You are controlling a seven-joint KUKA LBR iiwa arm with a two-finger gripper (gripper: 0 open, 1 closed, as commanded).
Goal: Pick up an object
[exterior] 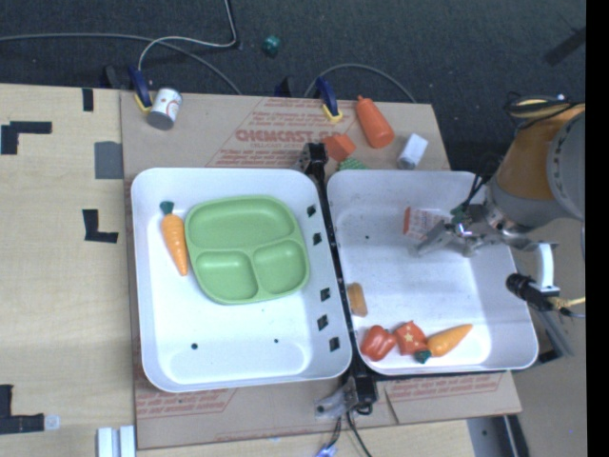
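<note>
Two shallow white bins sit side by side; the two-finger gripper (440,234) is low over the right-hand white bin (419,288), in the bin's upper half toward 1 o'clock. Whether the gripper is spread or closed cannot be determined at this resolution, and no item is seen held in it. A small red-orange block (407,220) lies just beside the gripper tip at its 10 o'clock and is judged the likely target. The step in hand is judged to be the approach, with no grasp confirmed. The next move calls for centring the gripper over the block, descending to the bin floor, and closing. Alternative targets lie in a row at the bin's 6 o'clock: a red plastic pepper (377,343), a red toy tomato (411,335) and an orange toy carrot (449,338), packed close together and near the front wall. A small tan piece (356,299) rests against the dividing wall at 9 o'clock. Open floor separates the block from that row, so lateral clearance is good; the rear wall at 12 o'clock is the nearest edge. The left-hand white bin (238,355) holds a green divided plastic plate (247,250).
</note>
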